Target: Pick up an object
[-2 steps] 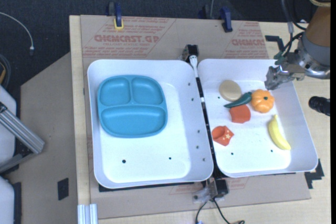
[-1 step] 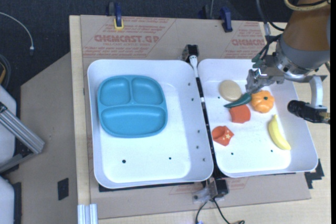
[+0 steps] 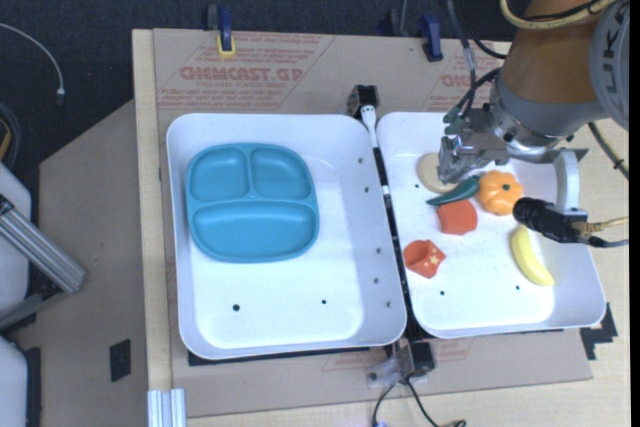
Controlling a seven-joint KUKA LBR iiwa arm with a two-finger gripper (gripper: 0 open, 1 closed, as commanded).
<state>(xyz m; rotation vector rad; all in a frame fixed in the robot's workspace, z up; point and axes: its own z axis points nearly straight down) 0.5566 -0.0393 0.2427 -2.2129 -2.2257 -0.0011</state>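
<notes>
My gripper [image 3: 458, 158] hangs low over the back of the right bin [image 3: 570, 310], pointing down. Right under it lie a tan round disc [image 3: 430, 175] and a thin green curved piece [image 3: 455, 193]; whether it touches either I cannot make out. An orange fruit [image 3: 498, 192] sits just to its right, and a red block [image 3: 458, 218] lies just in front of the green piece. Further forward are a red crumpled piece [image 3: 424, 258] and a yellow banana [image 3: 531, 257].
The left bin [image 3: 300, 315] holds a blue three-part plate [image 3: 252, 203]. A black cylinder [image 3: 545, 218] with a cable sticks out from the arm over the right bin's right side. A ridge [image 3: 385, 205] separates the two bins.
</notes>
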